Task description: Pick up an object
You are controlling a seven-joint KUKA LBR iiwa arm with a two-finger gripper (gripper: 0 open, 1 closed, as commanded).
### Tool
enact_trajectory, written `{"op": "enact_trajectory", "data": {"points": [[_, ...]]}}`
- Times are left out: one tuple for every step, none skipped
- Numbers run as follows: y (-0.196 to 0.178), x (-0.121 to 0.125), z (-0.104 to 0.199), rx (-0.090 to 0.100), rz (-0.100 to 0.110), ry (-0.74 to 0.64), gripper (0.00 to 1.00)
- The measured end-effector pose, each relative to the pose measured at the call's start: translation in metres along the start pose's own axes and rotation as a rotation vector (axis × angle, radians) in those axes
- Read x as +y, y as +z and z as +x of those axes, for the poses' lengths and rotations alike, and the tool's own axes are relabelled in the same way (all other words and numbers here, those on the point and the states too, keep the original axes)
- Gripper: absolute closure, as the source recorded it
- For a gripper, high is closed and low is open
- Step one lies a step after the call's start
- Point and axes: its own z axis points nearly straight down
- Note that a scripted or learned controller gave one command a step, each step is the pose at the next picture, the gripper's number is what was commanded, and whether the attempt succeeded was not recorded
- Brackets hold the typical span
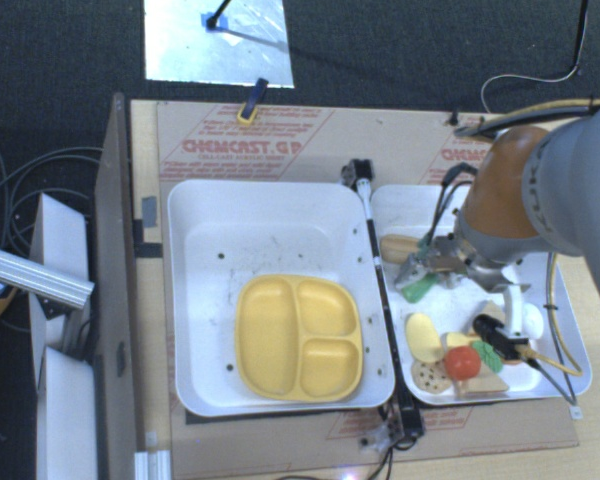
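Jaws [427,268] sit low in the right bin [570,313], touching a green piece [416,290]; can't tell if they're apart or clamped. Toy food crowds close — yellow piece [422,334], tomato [462,362], cookie [431,376] — so a lift could slip or snag neighbours. Surface [280,138] board reads "CHEMCAST GP"; yellow tray [300,337] in left bin [210,218].

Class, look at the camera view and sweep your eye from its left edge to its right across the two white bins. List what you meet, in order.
Left bin → yellow divided plate → right bin → green item at the gripper → red tomato → white piece.
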Motion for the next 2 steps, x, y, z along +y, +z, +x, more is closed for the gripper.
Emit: {"op": "enact_trajectory", "data": {"points": [[-0.011, 0.002, 0.0, 0.0, -0.005, -0.001, 1.0], [-0.145, -0.016, 0.061, 0.002, -0.013, -0.009, 1.0]]}}
